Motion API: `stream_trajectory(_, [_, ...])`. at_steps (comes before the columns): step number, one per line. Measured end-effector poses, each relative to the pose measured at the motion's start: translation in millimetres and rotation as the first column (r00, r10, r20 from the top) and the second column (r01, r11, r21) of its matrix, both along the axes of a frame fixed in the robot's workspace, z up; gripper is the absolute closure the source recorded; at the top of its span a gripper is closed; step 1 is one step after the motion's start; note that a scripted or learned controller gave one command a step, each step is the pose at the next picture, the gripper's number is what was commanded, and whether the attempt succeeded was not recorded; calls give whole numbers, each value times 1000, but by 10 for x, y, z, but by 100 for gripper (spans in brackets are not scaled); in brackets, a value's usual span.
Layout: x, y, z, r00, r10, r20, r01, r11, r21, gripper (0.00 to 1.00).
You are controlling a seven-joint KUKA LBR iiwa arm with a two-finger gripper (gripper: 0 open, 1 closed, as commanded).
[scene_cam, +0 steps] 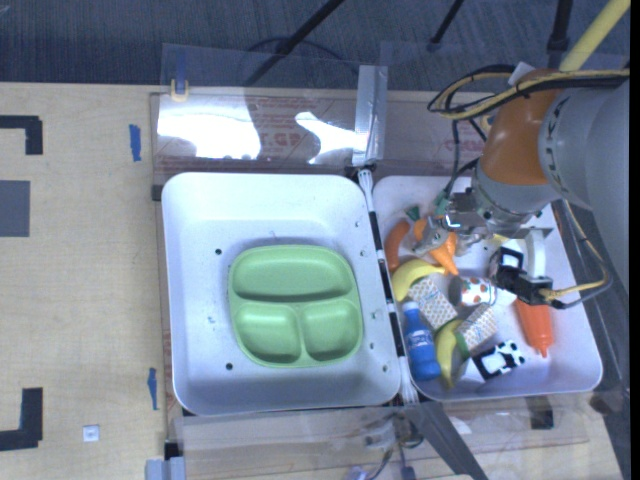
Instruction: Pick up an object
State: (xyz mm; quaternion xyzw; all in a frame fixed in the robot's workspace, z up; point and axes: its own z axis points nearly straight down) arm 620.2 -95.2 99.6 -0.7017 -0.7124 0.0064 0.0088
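Arm [560,138]: reaches in from the right over the right bin [580,368].
Gripper [452,220]: low over the bin's far-left clutter; cannot tell the jaw state.
Objects: banana [412,276], blue bottle [418,340], orange carrot [538,328], black-and-white toy [497,359], all in the right bin.
Left bin [190,268]: green divided tray [295,303].

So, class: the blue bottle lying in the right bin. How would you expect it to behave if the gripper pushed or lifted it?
The blue bottle lies on its side, so a push would probably roll it, though the banana and other clutter beside it may stop it. Its smooth, rounded body looks apt to slip between fingers. It looks like small plastic, so likely light.
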Motion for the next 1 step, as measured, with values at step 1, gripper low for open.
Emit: stream_trajectory(1, [425, -112, 1105, 998, -53, 20, 53, 999, -5, 100])
